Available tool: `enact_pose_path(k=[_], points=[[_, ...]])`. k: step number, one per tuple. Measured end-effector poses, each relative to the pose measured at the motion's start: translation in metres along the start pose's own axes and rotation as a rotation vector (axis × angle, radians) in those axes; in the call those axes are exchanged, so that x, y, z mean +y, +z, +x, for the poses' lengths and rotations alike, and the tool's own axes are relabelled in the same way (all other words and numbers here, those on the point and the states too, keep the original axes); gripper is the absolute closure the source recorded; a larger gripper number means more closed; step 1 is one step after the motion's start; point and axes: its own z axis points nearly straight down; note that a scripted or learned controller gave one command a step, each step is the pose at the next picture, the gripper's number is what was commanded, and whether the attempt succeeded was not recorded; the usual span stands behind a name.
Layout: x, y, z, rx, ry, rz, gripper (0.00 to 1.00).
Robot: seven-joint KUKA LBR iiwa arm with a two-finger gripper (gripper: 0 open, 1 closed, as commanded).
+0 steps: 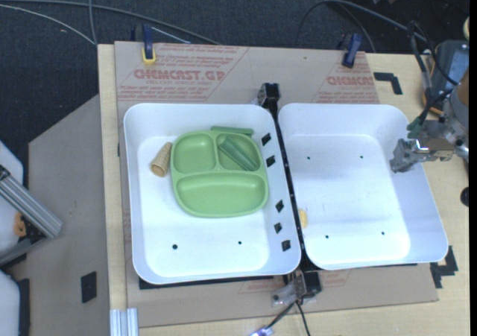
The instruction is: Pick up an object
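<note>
Pick not done, by the look of it: the jaws (400, 157) sit over the right bin's (358, 252) right rim, nothing visible between them, and I can't tell if they're open or closed. Left bin (149, 252) holds the candidates: green divided plate (218, 175) mid-bin, darker green piece (240, 153) in its upper right compartment, tan cone (160, 159) just beside its left edge; small yellowish item (302, 217) at the right bin's left wall.

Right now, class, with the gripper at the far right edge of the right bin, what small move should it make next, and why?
Probably travel left across the divider. The gripper hovers at the right bin's right rim, while the green divided plate and the ice-cream cone beside it lie in the left bin, well away from it.
</note>
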Motion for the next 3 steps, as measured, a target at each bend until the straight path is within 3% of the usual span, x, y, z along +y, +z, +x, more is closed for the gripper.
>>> enact_pose_path(k=[2, 3], points=[[-0.006, 0.031, 0.108, 0.005, -0.003, 0.011, 1.00], [-0.008, 0.023, 0.165, 0.005, -0.005, 0.007, 1.00]])
